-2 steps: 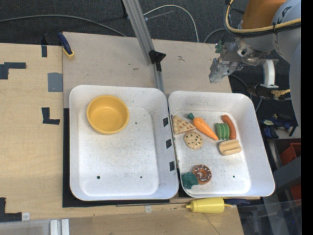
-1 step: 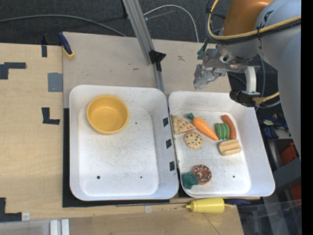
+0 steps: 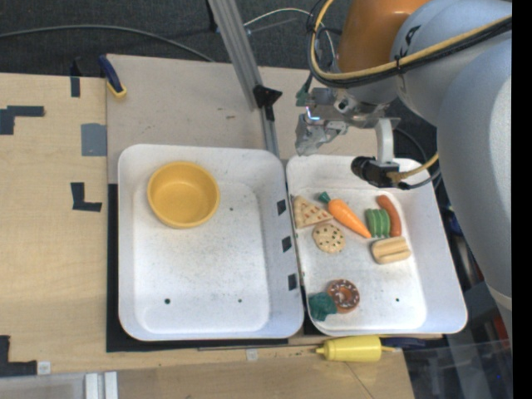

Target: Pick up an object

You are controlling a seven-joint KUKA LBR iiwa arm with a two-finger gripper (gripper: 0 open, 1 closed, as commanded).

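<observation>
Left bin [image 3: 141, 306]: just a yellow bowl [image 3: 183, 193] in its upper-left part, w/ plenty of bare white floor around it. Easy target by spacing, but a round rim gives two fingers little to bite on, so I'd expect slips.

Right bin [image 3: 440, 306]: the clutter. A cracker wedge [image 3: 308, 213] sits near the left wall, a cookie [image 3: 329, 238] just below it, and a carrot [image 3: 347, 216] lies slantwise, its green end near the wedge. Further right, a green veg piece [image 3: 378, 222] is touching a red sausage [image 3: 389, 213], w/ a bread roll [image 3: 390, 249] just under both. Lower down, a donut [image 3: 342, 294] is touching a dark green piece [image 3: 322, 306].

The gripper [image 3: 314, 135] hangs above the right bin's top-left corner, over the rim, nothing under it but the rim and bench. Can't tell if the fingers are open or closed; too small and shadowed. It holds nothing I can see.

Risks, imo: coming straight down here hits the rim or the divider between the bins. In the cluster, fingers could straddle two items, or shove the sausage and veg apart w/o gripping either. Flat bits like cookie and wedge may just skate on the slick plastic.

Around: pale wood bench [image 3: 50, 223] w/ tape marks at left, a metal pole [image 3: 241, 48] standing behind the bins, and a yellow bottle [image 3: 356, 349] lying outside the right bin's front edge.
</observation>
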